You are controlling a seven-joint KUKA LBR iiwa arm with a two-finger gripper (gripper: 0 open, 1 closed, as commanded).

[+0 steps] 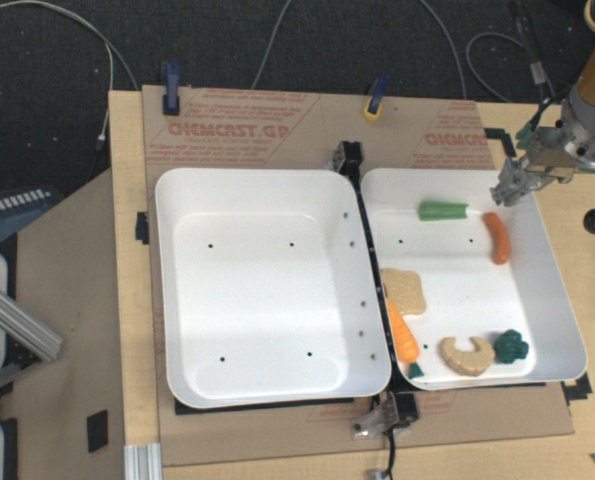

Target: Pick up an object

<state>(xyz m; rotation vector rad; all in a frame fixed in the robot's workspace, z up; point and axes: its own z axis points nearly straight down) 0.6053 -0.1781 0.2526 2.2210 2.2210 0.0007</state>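
A single fixed camera looks down from above the bench at a slant, far enough back to take in both shallow white bins whole. The left bin sits near the centre of the frame, and the right bin lies toward the right side. Dark carpet with cables fills the top of the frame, beyond the bench's far edge. The arm enters at the upper right corner, partly cut off.

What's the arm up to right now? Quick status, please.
Gripper hovering at right bin's far rim, holding nothing seen. Orange sausage nearest, just below it; green stick beside. Nothing blocking.
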